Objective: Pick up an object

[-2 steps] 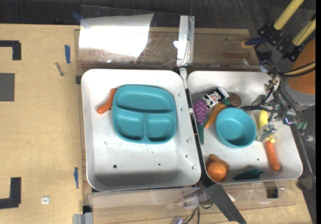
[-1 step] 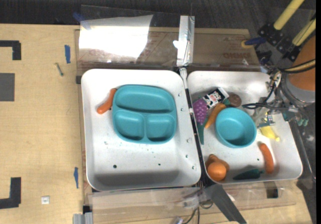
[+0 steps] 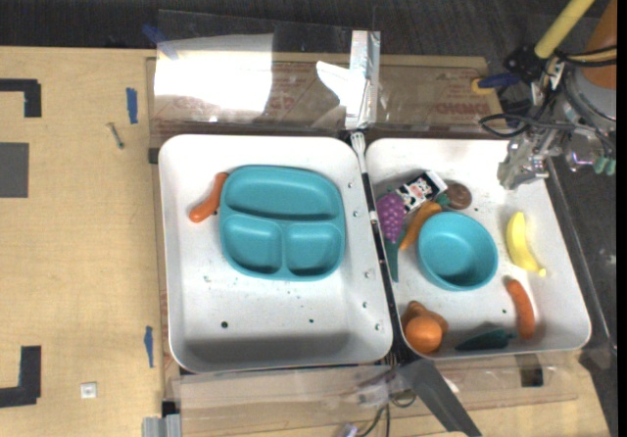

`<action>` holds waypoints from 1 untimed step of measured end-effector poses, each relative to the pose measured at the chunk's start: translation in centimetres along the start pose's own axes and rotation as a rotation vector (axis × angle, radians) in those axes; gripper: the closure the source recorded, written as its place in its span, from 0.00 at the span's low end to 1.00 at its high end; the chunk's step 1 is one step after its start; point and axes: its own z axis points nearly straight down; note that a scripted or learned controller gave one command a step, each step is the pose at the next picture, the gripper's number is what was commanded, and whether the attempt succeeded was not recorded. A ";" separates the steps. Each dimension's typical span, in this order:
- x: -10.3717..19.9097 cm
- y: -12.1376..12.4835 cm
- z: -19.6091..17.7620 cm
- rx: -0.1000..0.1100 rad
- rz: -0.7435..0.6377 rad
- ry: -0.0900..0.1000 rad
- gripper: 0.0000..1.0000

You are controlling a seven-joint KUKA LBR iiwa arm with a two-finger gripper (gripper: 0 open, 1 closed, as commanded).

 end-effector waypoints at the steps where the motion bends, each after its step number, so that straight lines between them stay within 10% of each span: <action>1: -2.0 -0.7 13.0 0.001 -0.041 0.001 1.00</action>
